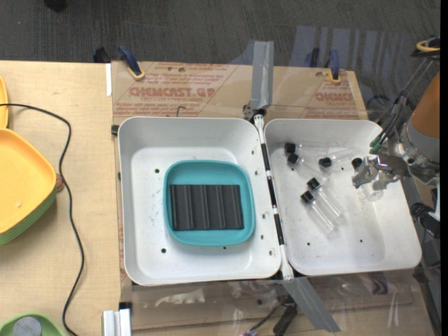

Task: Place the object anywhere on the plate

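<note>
A teal square plate point(208, 204) with a dark ribbed centre lies in the left white bin point(140, 152). Several clear vials with black caps are scattered in the right white bin point(364, 247): one point(290, 152) near the back left, one point(336, 159) at the back middle, and two point(320, 205) lying near the centre. My gripper point(369, 177) hangs low over the right side of that bin, beside another small clear vial point(374, 190). Glare and the vial's clear glass hide whether the two touch.
The arm's orange band point(428, 110) reaches in from the right. A stack of yellow and green plates point(21, 187) and a black cable point(70, 187) lie on the wooden bench to the left. Cardboard with clamps point(133, 65) sits behind the bins.
</note>
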`<state>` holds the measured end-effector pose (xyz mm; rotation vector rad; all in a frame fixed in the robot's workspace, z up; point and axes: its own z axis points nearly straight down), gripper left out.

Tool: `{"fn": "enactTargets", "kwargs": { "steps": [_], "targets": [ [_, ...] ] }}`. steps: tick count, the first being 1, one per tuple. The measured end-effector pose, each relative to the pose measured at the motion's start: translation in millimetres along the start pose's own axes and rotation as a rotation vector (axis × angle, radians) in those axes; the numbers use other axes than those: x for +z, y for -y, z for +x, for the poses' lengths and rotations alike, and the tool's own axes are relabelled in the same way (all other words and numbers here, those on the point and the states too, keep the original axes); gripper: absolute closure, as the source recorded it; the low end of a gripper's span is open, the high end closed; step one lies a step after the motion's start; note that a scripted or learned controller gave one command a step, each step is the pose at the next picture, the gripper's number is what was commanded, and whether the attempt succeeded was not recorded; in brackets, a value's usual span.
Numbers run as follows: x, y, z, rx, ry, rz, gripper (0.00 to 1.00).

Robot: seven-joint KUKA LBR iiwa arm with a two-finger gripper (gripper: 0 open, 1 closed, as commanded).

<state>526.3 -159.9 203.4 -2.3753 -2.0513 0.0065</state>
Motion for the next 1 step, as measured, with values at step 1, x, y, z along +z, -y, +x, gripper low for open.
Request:
{"fn": "enactTargets", "kwargs": {
  "steps": [1],
  "targets": [
    [0.0, 0.0, 0.0, 0.0, 0.0, 0.0, 0.0]
  ]
}}
